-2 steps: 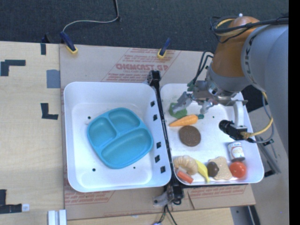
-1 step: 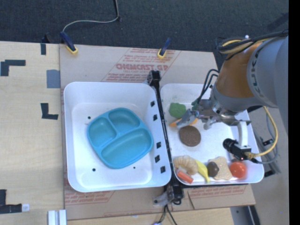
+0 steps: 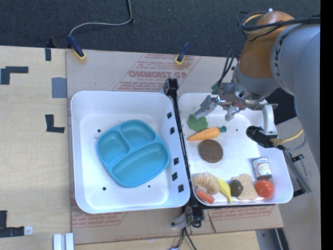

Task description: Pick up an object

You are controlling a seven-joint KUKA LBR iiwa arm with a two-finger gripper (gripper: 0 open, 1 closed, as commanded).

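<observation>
My gripper [image 3: 218,110] hangs open over the back of the right bin [image 3: 276,165], its two grey fingers spread with nothing between them. Just below its left finger lie a green leafy toy [image 3: 196,122] and an orange carrot [image 3: 204,134]. A brown round patty [image 3: 210,151] sits in front of the carrot. Along the bin's front edge are a croissant [image 3: 205,180], a banana [image 3: 225,190], a brown and tan piece [image 3: 241,187], a red tomato [image 3: 264,188] and a small jar [image 3: 261,167].
The left bin [image 3: 86,108] holds a blue divided plate [image 3: 133,152]. A black divider with clips [image 3: 176,139] runs between the bins. The arm's grey body and orange band [image 3: 265,40] loom over the right bin's back right corner.
</observation>
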